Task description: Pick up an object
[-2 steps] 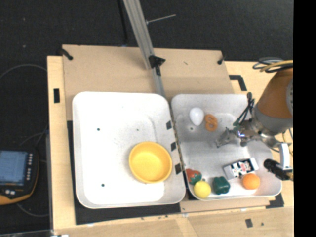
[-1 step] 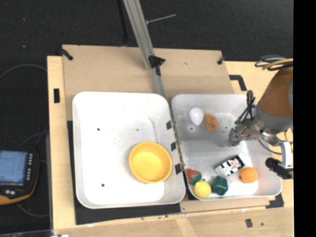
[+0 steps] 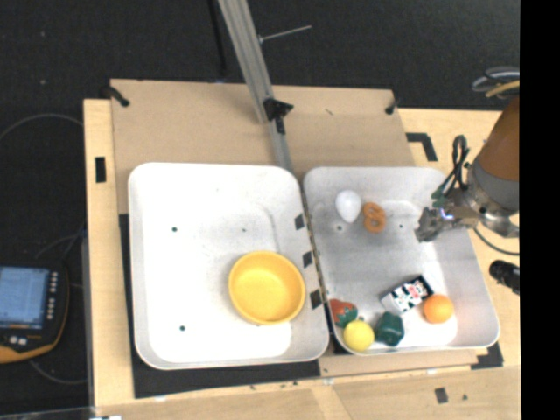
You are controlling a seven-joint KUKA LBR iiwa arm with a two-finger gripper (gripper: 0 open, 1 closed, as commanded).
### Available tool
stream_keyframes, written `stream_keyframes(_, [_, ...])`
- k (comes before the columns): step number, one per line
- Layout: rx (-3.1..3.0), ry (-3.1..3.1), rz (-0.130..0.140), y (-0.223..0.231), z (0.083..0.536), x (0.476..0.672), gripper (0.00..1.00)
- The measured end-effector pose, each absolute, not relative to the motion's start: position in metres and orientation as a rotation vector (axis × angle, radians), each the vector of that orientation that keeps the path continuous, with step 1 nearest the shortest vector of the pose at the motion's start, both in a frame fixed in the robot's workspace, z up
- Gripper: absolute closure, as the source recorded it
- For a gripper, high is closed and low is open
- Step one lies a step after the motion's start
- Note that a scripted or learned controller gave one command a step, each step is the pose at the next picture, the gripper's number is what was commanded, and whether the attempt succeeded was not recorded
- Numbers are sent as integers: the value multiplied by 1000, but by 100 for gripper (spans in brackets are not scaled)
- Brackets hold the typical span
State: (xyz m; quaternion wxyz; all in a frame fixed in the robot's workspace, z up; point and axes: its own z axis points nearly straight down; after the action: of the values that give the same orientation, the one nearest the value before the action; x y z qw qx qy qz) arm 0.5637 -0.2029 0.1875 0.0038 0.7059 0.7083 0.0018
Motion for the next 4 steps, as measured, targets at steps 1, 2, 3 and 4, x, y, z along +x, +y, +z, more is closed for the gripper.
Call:
stream_keyframes(1, [2211, 2221, 5, -195, 245, 565, 100])
stream_keyframes(2, [2213, 2223, 3, -196, 270, 566, 100])
stream_keyframes(3, [2212, 2229, 4, -142, 276, 565, 100])
stream_keyframes(4, [2214, 2229, 3, -97, 279, 568, 100])
